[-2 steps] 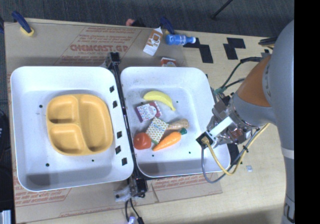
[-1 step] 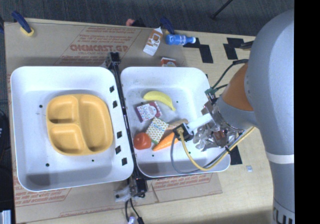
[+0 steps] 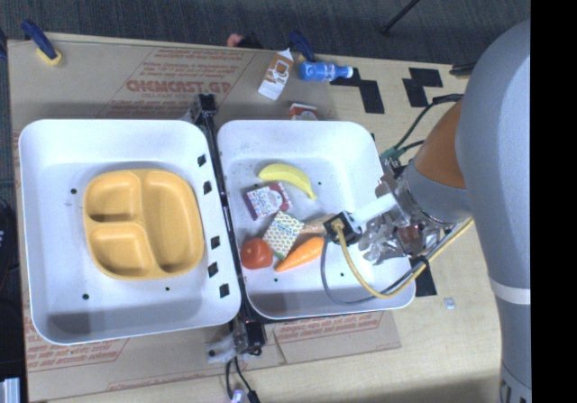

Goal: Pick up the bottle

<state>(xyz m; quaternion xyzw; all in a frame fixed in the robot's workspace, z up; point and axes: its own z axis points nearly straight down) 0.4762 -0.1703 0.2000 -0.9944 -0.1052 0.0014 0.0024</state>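
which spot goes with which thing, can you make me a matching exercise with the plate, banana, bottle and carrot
1 plate
2 banana
3 bottle
4 carrot

A beside the tomato
B alone in a bin
C on the bench, outside the bins
D next to the red packet

Pairs: 1-B, 2-D, 3-C, 4-A

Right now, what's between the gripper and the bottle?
In the camera view, nothing loose: bare floor of the right bin, then its far wall. The bottle lies outside, beyond that wall; the banana sits off that line.
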